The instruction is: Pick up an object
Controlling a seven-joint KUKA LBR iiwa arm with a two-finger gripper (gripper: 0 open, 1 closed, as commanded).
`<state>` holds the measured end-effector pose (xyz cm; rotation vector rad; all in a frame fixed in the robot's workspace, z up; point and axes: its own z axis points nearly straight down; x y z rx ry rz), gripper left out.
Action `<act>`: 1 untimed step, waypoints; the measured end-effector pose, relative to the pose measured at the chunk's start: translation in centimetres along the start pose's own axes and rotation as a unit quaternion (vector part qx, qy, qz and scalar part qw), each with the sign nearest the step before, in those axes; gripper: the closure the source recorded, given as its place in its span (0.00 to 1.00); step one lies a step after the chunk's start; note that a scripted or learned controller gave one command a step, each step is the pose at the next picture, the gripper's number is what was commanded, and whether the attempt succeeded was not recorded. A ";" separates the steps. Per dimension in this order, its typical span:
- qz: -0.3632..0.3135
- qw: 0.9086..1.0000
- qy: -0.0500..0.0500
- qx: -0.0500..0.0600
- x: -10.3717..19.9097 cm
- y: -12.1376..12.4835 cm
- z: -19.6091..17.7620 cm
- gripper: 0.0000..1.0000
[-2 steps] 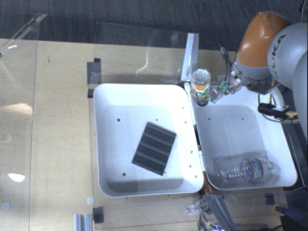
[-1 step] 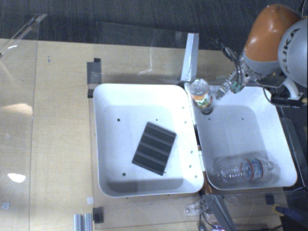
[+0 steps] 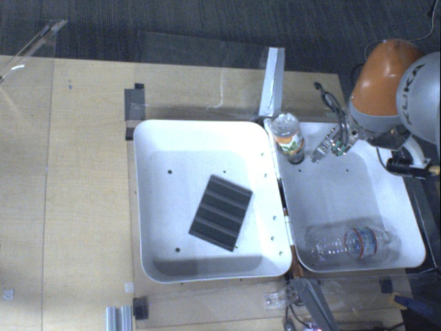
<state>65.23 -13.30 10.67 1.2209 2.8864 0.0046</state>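
small labelled bottle [image 3: 288, 138] – standing upright just left of the jaws | clear plastic bottle [image 3: 348, 243] – lying on its side well below them | dark ribbed block [image 3: 221, 212] – lying flat far left

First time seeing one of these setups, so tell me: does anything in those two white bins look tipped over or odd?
One thing: the clear plastic bottle lies on its side near the front of the right bin, while the small labelled bottle at that bin's back left corner stands upright. The dark ribbed block lies askew in the left bin.
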 end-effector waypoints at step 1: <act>-0.026 1.000 -0.004 0.002 5.0 6.2 -8.4 1.00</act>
